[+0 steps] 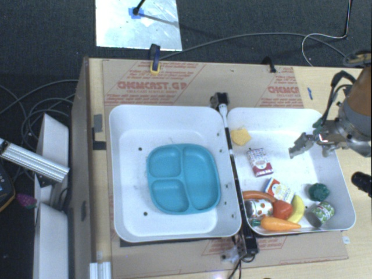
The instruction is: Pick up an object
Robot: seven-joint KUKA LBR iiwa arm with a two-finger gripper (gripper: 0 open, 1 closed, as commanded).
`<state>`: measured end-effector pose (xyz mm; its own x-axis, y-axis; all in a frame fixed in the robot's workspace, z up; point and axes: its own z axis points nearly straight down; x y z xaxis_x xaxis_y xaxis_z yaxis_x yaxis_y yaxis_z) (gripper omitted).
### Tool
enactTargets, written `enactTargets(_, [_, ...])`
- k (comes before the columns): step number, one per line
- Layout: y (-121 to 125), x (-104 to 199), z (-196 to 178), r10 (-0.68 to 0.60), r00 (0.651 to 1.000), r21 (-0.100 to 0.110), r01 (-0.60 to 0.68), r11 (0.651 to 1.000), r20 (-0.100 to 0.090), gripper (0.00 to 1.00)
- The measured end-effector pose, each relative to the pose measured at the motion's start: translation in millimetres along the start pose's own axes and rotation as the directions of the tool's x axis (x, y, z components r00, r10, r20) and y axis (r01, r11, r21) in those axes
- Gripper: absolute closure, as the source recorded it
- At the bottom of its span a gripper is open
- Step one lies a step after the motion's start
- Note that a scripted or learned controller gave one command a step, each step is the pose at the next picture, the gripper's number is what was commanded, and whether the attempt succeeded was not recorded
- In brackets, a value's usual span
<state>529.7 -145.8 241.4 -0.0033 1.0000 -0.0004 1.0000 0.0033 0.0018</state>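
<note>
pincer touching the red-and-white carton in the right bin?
Apart. The camera view shows bare white bin floor between the pincer and the red-and-white carton, which lies flat to the pincer's left.

Even light, soft focus, glare on foil sheet (138,16)

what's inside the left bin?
Left bin holds a blue divided plate, lying flat with three compartments, nothing visible in them. Around it is bare white floor with a few small dark dots. What lies under the plate is covered.
</note>
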Motion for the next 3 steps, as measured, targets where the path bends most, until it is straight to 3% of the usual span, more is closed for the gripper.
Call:
enactTargets(1, [22.3, 35.0, 103.9, 0.0, 1.0, 0.004, 0.0, 1.0, -0.001, 0.0])
enactTargets(2, [28.2, 47.2, 157.4, 0.0, 1.0, 0.001, 0.0, 1.0, -0.001, 0.0])
enactTargets(3, [28.9, 47.2, 146.8, 0.0, 1.0, 0.0, 0.0, 1.0, -0.001, 1.0])
